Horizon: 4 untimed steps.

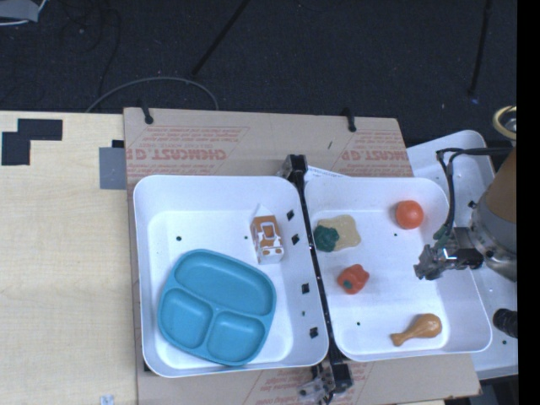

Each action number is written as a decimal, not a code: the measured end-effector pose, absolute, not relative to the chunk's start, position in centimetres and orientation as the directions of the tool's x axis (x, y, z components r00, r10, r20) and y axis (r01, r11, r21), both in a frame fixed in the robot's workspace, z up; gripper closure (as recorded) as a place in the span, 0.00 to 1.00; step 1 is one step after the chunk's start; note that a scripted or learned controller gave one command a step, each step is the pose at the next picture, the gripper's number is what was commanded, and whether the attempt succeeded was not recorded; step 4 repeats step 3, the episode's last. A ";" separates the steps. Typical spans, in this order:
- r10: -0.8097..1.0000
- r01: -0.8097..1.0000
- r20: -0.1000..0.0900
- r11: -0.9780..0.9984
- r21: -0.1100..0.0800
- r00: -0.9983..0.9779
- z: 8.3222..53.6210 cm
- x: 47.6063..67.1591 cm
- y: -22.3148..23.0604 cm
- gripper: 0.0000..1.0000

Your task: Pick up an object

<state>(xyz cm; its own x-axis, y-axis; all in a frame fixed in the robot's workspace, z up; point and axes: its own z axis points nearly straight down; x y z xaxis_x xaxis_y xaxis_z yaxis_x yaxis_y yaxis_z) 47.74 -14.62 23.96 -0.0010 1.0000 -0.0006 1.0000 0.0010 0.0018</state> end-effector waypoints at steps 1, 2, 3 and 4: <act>1.000 1.000 0.000 0.002 -0.001 -0.002 26.0 47.8 -14.7 1.00; 1.000 1.000 0.002 0.004 -0.004 -0.004 25.8 47.8 -8.5 1.00; 1.000 1.000 0.002 0.003 -0.005 -0.003 24.3 48.2 -3.8 1.00; 1.000 1.000 0.002 0.003 -0.005 -0.003 24.3 48.2 -3.8 1.00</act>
